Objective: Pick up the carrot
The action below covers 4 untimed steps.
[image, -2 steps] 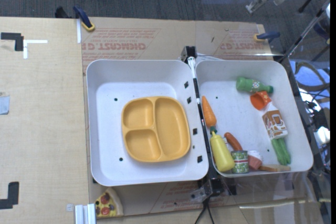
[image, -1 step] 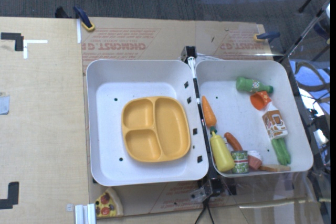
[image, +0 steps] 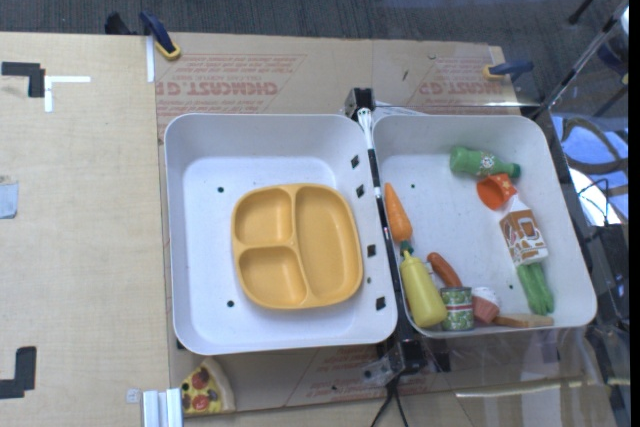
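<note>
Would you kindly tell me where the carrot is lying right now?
The carrot lies in the right bin, against its left wall, just above the yellow bottle.

The cardboard [image: 330, 80] under the bins bears red printed lettering, seen upside down and mirrored; at left it looks like "CHEMCAST GP", though the letters are too blurred to be sure. More red print at right cannot be read. The carton's [image: 522, 237] orange label is too small to read.

Two white bins [image: 185, 215] counted, one yellow divided plate [image: 297, 245], one carrot [image: 397, 212], one yellow bottle [image: 421, 291], one small can [image: 457, 308], two blue clamps [image: 160, 36]
</note>
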### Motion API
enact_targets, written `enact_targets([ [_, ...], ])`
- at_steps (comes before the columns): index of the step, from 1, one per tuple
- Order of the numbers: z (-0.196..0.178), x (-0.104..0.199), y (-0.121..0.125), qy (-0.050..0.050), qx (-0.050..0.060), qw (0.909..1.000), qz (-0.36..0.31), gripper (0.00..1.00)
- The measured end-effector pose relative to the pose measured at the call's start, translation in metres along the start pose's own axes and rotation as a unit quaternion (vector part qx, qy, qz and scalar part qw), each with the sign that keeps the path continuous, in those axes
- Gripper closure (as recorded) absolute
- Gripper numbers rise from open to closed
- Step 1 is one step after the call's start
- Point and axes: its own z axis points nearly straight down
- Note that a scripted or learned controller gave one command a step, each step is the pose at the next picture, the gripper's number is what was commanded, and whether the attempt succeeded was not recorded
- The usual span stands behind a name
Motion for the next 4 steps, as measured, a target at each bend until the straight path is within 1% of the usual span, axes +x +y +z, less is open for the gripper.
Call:
enact_targets([
  [1, 0.0, 0.056, 0.003, 0.0, 0.0, 0.9908, 0.135, 0.0],
  [2, 0.0, 0.134, 0.009, 0.0, 0.0, 0.997, 0.077, 0.0],
  [3, -0.008, 0.134, 0.01, -0.001, 0.0, 0.9971, 0.075, 1.0],
  [4, -0.007, 0.134, 0.01, -0.001, 0.001, 0.9971, 0.076, 0.0],
])
